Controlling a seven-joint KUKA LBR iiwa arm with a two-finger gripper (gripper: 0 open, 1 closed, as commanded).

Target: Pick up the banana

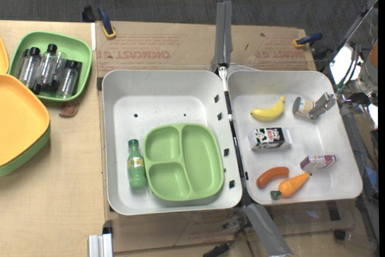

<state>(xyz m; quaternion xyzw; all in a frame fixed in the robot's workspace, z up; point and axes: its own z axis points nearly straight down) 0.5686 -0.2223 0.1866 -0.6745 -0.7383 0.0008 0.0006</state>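
Nearest the camera, a toy carrot (293,185) lies at the front wall of the right bin (346,186), with an orange-red sausage (272,176) just beside it on the left. The banana (267,110) lies flat in the back half of the same bin, towards its left side, with its ends curving upward in the view and nothing touching it. A small black-and-white carton (269,138) sits just in front of the banana. A grey-and-white packet (304,107) lies to the banana's right, and the gripper (323,103) is at that packet's right side, apart from the banana; whether it is open or closed cannot be told. A small pink-and-white packet (319,161) lies towards the front right. The left bin (114,129) holds a green divided plate (183,161) with a green bottle (136,164) just beside it on the left. Left of the bins, a green tray (78,48) holds dark-capped bottles (48,69), near a stack of orange plates (21,123).
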